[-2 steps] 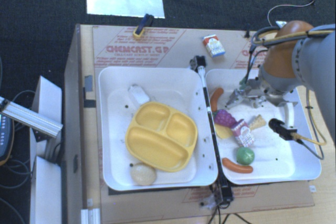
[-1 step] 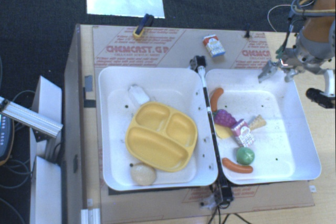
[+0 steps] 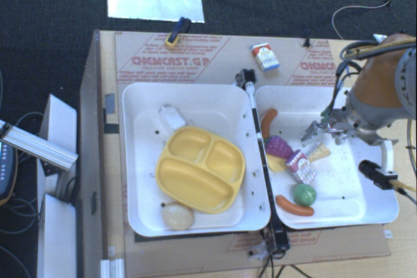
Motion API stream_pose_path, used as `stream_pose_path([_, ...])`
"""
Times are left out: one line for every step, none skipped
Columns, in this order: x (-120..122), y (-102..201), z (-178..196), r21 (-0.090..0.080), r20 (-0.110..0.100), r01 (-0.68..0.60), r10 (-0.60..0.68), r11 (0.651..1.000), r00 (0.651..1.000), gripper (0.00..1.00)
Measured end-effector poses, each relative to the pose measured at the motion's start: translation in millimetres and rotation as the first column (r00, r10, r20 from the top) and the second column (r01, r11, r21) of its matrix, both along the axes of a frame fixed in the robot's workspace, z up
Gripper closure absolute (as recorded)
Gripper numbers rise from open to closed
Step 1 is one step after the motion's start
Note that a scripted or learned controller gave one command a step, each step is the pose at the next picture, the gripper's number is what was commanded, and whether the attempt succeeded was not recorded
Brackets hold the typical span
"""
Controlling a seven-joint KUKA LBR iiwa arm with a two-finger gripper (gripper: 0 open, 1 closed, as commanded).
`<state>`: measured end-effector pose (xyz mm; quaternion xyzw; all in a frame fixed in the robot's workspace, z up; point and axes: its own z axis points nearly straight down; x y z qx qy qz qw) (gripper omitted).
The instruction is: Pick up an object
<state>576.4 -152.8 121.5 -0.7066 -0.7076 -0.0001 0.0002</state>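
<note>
- The left bin [image 3: 140,159] holds a yellow divided plate [image 3: 200,168] tilted across its middle.
- A crumpled white scrap [image 3: 172,117] lies just beyond the plate's far-left rim, and a pale round lump [image 3: 177,215] sits in the bin's near edge, touching the plate's near rim; what the lump is cannot be told.
- The right bin [image 3: 374,208] holds toy food bunched along its left side: a sausage [image 3: 267,121] near the far-left corner, purple grapes [image 3: 279,147] below it, a yellow piece [image 3: 276,164] half hidden under the grapes, and a small red-and-white carton [image 3: 301,167] beside them.
- A pale yellow wedge [image 3: 318,153] touches the carton's right side.
- A green ball [image 3: 303,194] and a second sausage [image 3: 294,206] lie close together near the bin's near edge.
- The claw [image 3: 311,132] hangs over the far middle of the right bin with its fingers spread apart and nothing between them, just above the wedge.
- The arm [image 3: 384,84] is cut off by the right edge.
- On the bench's far edge rest a small red-and-white box [image 3: 265,56] and a yellow-tipped tool [image 3: 176,32], too small to identify.
</note>
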Motion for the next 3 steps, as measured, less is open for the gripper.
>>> stream_pose_path([-0.8, 50.9, -30.0, -0.012, 0.007, 0.006, -0.006, 1.000, 1.000, 0.00])
stream_pose_path([52.4, 52.9, -34.6, -0.016, 0.009, 0.004, -0.004, 1.000, 1.000, 0.00])
stream_pose_path([87.8, 58.5, -35.7, -0.014, -0.022, 0.000, -0.001, 1.000, 1.000, 0.00])
